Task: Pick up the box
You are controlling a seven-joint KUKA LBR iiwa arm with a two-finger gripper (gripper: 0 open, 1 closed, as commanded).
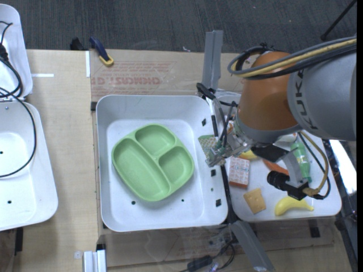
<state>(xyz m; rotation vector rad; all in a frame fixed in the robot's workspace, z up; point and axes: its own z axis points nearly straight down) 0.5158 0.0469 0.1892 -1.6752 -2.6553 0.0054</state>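
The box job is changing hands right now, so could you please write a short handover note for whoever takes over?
Gripper: low over the divide between the two bins, just left of the box; finger state unreadable.
Box: lying in the right bin near its left wall, not lifted.
Nearby in the right bin: yellow wedge, banana, green bottle.
Left bin: green divided plate.
Done: approach only.
Left: grasp and lift the box.
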